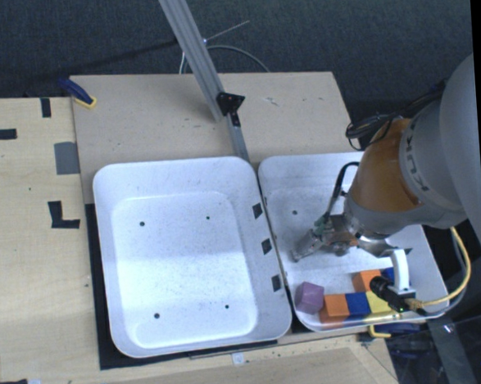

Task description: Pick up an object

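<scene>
My gripper (309,238) hangs over the middle of the right bin (305,178), below the arm's orange band. Its grey fingers (300,250) look spread open, with only bare bin floor between them. The blocks lie along that bin's near edge, just below the gripper: a purple block (310,295) at the left, then an orange block (337,305), a blue block (357,303) and a yellow block (378,303). Another orange block (366,281) sits behind them, partly hidden by the wrist. None of the blocks touches the gripper.
The left bin (109,188) stands beside the right one, sharing a raised wall. A grey metal bar (196,51) slants down to the bins' far edge. A yellow cable (452,283) loops at the right bin's near right corner.
</scene>
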